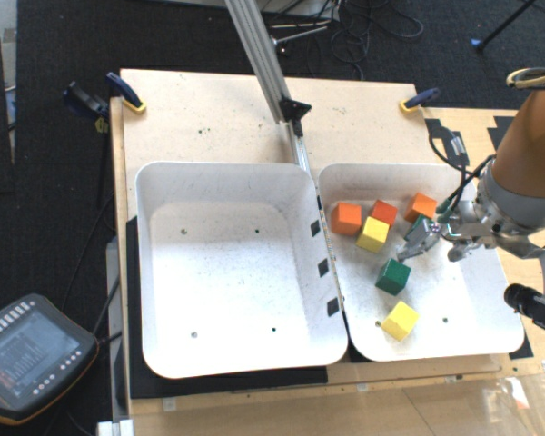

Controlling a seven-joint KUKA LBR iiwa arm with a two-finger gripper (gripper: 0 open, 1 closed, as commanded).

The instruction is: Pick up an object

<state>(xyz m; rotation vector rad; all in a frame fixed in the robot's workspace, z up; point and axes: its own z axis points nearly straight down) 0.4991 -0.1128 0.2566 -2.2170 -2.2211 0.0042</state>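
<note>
Yellow cube (400, 320) lies lowest in the right bin (490, 339); the gripper (419, 242), fingers apparently narrow and holding nothing, hovers with the green cube (393, 275) just beside it at seven o'clock.

A pale desk (218, 116) carries two white bins: the left bin (227, 262) and the right bin (463, 334). Blue-and-yellow clamps (123, 92) grip its far corners. A grey pendant (27, 357) lies on the dark floor (64, 25), cables (372, 25) beyond.
</note>
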